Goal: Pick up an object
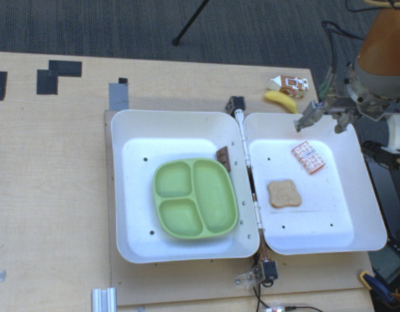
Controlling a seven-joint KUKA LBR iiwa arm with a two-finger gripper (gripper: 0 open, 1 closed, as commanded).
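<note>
two shallow white bins are seen side by side on the desk, joined along a central hinge line. the left bin contains a light green divided plate with three compartments, lying flat near the middle of the bin floor. a small brown item is seen just beside the plate's upper right edge, close to the wall between the bins; its kind cannot be told.

the right bin contains two objects. a slice of brown bread lies flat near the middle of the bin floor. a small red and white patterned packet lies above and to the right of the bread, apart from it, towards the far wall.

the arm is seen at the upper right, with its orange band above the grey wrist. the gripper is positioned over the far edge of the right bin, near the packet but not touching it. two fingers are seen set well apart, one at the left and one at the right, so the gripper stands wide. nothing is seen between the fingers.

on the desk behind the right bin, a yellow banana lies just beside a small white and brown carton. dark patches are marked on the desk at the upper left.
</note>
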